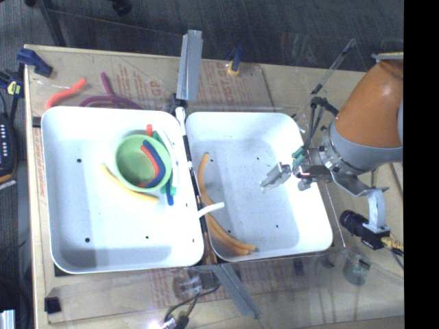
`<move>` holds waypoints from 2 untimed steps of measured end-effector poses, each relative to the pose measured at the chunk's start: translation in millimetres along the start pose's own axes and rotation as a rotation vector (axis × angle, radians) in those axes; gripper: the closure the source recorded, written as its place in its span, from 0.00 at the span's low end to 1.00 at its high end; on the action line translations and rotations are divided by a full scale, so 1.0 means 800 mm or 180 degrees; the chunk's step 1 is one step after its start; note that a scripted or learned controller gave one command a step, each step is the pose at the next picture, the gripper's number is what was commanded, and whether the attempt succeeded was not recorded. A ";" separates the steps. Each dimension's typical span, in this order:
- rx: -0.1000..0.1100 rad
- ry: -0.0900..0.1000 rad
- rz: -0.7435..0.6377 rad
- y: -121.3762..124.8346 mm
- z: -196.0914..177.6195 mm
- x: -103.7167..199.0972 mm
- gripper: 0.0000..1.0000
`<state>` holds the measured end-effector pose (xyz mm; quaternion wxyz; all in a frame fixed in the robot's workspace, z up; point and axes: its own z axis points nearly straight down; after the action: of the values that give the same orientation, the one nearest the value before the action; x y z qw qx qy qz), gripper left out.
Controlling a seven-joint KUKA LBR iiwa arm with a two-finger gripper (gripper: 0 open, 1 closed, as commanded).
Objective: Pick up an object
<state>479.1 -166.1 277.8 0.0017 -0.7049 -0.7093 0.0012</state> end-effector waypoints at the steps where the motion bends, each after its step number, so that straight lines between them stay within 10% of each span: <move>1: 0.0008 -0.0004 -0.0353 0.067 0.110 0.108 0.00; 2: 0.0005 0.0001 -0.0502 0.066 0.162 0.033 0.00</move>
<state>530.9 -138.9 147.9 0.0025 -0.6469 -0.7626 0.0015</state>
